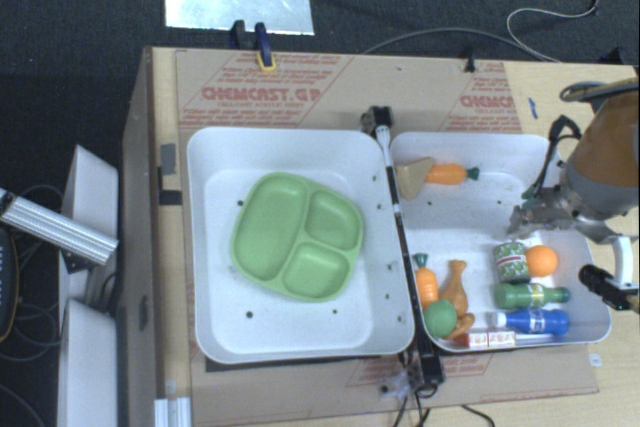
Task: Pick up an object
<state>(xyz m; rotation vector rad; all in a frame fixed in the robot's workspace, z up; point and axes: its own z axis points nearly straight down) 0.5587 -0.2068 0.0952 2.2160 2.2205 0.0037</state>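
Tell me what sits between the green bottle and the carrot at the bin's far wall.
In the camera view, a small can lies between the green bottle and the carrot; otherwise bare bin floor.

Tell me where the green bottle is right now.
The green bottle lies on its side in the right bin, near its front-right corner, just below the orange ball and above the blue bottle.

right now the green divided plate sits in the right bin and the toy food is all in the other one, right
Not quite: in the camera view the green divided plate sits in the left bin, not the right. The toy food, such as the carrot and the blue bottle, is in the other one, the right bin.
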